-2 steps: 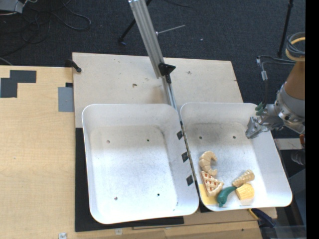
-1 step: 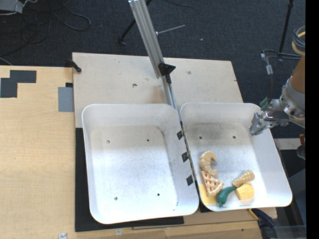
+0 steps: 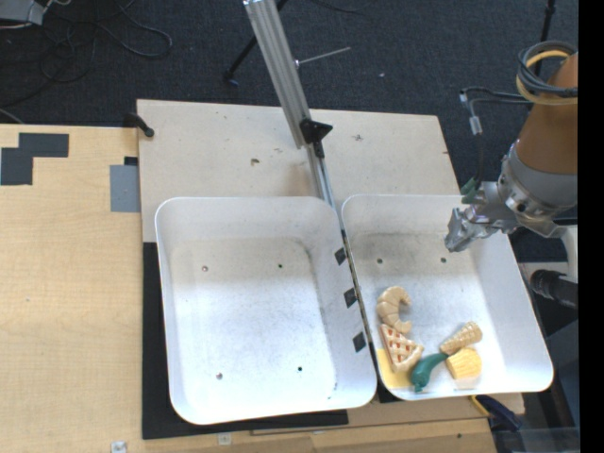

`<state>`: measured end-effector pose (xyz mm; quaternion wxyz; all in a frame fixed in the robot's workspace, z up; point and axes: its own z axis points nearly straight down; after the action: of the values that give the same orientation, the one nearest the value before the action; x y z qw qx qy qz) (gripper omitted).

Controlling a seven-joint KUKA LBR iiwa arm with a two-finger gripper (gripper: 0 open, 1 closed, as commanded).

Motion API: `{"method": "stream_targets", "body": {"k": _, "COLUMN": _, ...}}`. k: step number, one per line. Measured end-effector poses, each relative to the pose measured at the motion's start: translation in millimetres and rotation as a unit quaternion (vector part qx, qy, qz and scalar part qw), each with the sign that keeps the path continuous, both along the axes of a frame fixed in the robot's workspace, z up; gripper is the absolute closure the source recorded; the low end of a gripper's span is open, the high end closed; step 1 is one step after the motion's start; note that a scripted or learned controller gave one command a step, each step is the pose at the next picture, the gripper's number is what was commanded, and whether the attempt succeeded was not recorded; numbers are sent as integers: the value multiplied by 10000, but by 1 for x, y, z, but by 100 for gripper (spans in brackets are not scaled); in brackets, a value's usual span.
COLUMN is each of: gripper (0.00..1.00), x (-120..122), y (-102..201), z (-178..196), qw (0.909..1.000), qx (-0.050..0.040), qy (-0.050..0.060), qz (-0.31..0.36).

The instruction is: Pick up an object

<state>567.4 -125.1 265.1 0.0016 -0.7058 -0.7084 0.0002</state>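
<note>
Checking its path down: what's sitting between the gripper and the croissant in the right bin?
Nothing: in the camera view, bare white bin floor separates the gripper from the croissant.

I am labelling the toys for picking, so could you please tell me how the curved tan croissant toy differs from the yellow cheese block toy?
The curved tan croissant toy is a pale crescent; the yellow cheese block toy is brighter and blocky. The croissant lies near the bin's left wall, the cheese nearer the front rim. Both rest in the right white bin, apart from the gripper.

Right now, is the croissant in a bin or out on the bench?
In. The croissant lies on the right bin's floor, near the dividing edge.
</note>
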Motion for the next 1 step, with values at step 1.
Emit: {"method": "stream_targets", "body": {"k": 1, "gripper": 100, "x": 3, "y": 62, "z": -9, "qw": 10000, "qx": 5, "qy": 8, "qz": 7}}
